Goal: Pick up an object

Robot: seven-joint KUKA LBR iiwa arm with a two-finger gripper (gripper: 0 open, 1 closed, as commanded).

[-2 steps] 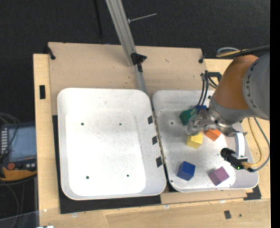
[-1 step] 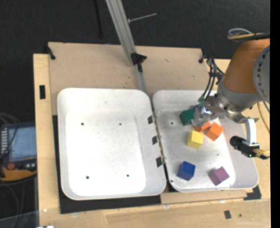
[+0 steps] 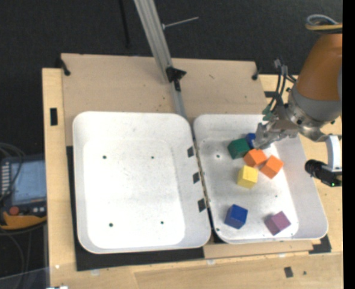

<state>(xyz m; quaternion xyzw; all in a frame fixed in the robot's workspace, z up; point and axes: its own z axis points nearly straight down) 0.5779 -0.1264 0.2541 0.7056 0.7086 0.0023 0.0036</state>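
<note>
I'm seeing the arm (image 3: pixel 319 71) reaching in over the right edge of the worktop (image 3: pixel 159 80), grey body with the orange band sitting high near the back right corner. The claw (image 3: pixel 266 136) is hanging low over the back part of the right bin (image 3: pixel 304 206), right above a cluster of cubes. I cannot tell from this angle whether it is released or clenched, and I'm not seeing anything clearly gripped.

Cubes all lying in the right bin:
- green cube (image 3: pixel 238 147) sitting toward the bin's back, just beside the claw on its left side.
- a dark blue cube (image 3: pixel 251 139) peeking out between the green one and the claw, mostly hidden.
- orange cube (image 3: pixel 255 157) lying just under the claw, touching or nearly touching the green one.
- second orange cube (image 3: pixel 271 167) sitting tilted just beside the first, toward the bin's right edge.
- yellow cube (image 3: pixel 247 176) resting just in front of the two orange ones, mid-bin.
- blue cube (image 3: pixel 236 216) sitting near the bin's front edge, toward the left side.
- purple cube (image 3: pixel 278 222) sitting near the front edge too, toward the front right corner, apart from the blue one.

The left bin (image 3: pixel 93 131) is lying alongside, its right rim touching the right bin's left rim. A grey metal pole (image 3: pixel 156 32) is slanting down to the back of the worktop between the bins. A handheld controller (image 3: pixel 19 188) with cables is sitting off the worktop's left edge.
</note>
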